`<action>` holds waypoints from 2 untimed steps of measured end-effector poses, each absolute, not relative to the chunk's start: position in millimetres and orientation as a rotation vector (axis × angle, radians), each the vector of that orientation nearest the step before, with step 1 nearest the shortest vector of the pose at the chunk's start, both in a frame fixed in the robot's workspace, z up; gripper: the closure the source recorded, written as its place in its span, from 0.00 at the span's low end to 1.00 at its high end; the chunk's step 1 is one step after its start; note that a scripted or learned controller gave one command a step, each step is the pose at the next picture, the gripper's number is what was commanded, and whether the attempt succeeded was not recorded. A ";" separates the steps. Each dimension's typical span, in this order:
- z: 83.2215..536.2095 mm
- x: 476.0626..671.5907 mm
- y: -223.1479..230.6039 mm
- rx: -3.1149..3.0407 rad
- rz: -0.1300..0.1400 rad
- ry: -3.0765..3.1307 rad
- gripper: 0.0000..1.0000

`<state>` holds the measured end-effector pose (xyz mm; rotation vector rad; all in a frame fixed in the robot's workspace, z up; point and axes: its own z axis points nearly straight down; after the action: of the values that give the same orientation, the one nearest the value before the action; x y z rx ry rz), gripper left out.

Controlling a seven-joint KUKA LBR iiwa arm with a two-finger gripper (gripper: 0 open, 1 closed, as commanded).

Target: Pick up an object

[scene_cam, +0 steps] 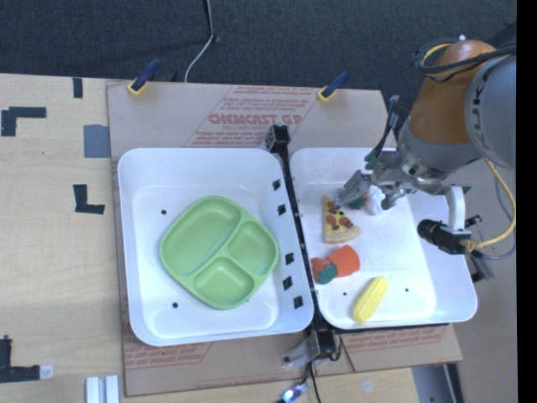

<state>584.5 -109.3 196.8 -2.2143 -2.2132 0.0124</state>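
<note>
Gripper sits low over the right bin, near its far side; I cannot tell the finger state. I see a pizza slice just beside it, a tomato nearer, and corn by the front rim. Left bin holds a green tray.

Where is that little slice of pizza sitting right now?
The pizza slice lies in the right bin, near its left wall, just above the red-orange toy and just left of the gripper.
</note>
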 end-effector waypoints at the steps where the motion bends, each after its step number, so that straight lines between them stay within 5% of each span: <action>1: 202.3 586.9 -109.1 -2.217 0.002 -2.222 0.00; 2: 157.7 585.7 -109.9 -2.217 0.008 -2.219 0.00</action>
<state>585.7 -109.9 157.7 -2.2166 -2.2190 0.0083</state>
